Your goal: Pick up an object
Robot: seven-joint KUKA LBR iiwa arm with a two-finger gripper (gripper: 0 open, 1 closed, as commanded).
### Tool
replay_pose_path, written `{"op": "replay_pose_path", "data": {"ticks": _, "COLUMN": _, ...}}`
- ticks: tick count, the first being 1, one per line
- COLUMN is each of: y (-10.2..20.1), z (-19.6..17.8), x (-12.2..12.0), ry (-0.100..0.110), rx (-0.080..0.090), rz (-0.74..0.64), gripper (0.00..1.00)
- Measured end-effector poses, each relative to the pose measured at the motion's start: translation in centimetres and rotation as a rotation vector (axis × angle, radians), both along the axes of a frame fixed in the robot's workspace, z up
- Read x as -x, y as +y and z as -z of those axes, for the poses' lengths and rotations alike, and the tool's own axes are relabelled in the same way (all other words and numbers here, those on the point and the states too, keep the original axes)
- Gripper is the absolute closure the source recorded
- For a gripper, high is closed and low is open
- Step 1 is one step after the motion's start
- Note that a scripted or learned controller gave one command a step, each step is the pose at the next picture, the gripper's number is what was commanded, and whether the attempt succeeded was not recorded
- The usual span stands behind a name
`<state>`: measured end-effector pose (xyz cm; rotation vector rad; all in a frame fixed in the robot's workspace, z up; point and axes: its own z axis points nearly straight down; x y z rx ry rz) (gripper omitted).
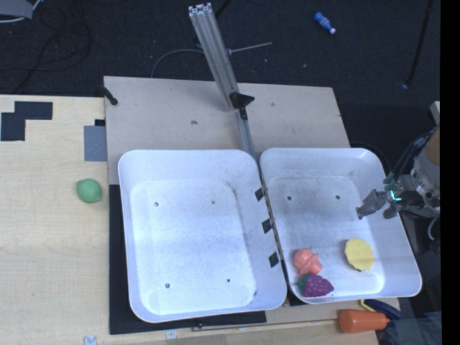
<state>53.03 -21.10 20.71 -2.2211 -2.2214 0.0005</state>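
- The claw (376,205) sits at the right edge of the frame, over the right rim of the right bin (323,167); whether it is released or clenched cannot be told at this size, and nothing shows in its grasp.
- A yellow piece (359,254) lies on the right bin's floor, below the claw and a little to its left, apart from it.
- A pink piece (307,261) lies to the left of the yellow one, near the bin's lower edge.
- Purple grapes (316,286) lie just under the pink piece, touching or nearly touching it, against the lower rim.
- The left bin (144,171) stands beside the right one, their rims meeting at mid-frame.
- An orange thing (361,320) lies outside the right bin, below its lower right corner.
- A green ball (90,190) rests on the wooden top at the left of the frame, well apart from the bins.
- A metal bar (218,52) slants from the upper middle down toward the join of the bins.
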Motion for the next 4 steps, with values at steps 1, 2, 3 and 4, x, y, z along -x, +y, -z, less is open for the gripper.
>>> {"op": "replay_pose_path", "data": {"ticks": 1, "y": 0.0, "z": 0.0, "x": 0.0, "ry": 0.0, "rx": 0.0, "rz": 0.0, "gripper": 0.0}}
{"op": "replay_pose_path", "data": {"ticks": 2, "y": -0.4, "z": 6.1, "x": -0.1, "ry": 0.005, "rx": -0.002, "rz": 0.0, "gripper": 0.0}}
{"op": "replay_pose_path", "data": {"ticks": 3, "y": -0.3, "z": 11.4, "x": 0.0, "ry": 0.004, "rx": -0.002, "rz": -0.001, "gripper": 0.0}}
{"op": "replay_pose_path", "data": {"ticks": 4, "y": -0.5, "z": 10.2, "x": -0.1, "ry": 0.0, "rx": 0.0, "rz": 0.001, "gripper": 1.0}}
